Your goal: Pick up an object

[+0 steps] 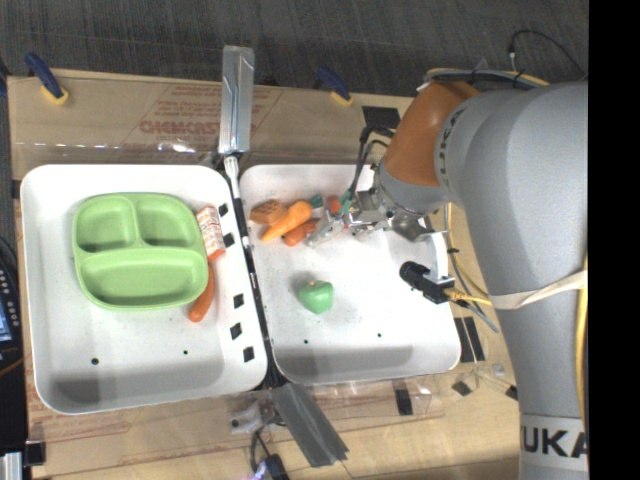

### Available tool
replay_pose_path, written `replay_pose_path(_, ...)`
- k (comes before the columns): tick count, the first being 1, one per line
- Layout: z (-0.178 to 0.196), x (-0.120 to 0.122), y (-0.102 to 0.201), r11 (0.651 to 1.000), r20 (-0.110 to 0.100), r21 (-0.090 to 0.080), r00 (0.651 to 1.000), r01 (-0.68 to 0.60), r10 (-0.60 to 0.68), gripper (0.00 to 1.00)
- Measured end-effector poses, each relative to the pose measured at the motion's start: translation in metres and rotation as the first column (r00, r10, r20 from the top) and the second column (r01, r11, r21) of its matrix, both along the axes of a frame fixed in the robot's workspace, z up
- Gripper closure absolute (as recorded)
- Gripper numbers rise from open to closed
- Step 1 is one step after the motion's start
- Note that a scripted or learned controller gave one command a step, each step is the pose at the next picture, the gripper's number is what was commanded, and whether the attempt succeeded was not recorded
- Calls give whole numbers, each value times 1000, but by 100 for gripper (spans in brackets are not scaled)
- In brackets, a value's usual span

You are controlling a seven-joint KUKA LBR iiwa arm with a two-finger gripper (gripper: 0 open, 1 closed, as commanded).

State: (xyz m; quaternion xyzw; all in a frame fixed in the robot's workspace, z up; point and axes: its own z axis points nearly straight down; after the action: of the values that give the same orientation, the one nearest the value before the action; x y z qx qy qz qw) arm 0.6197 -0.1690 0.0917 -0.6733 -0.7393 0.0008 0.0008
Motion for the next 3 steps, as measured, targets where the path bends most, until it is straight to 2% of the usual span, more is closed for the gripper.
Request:
replay_pose_path(1,38,37,69,990,-2,2,990,-140,140,0)
replay_pose_path(2,-1,-9,70,996,-2,1,996,-94,94,0)
replay_pose_path(3,115,-8,87,886,3,-1,886,-465,465,0)
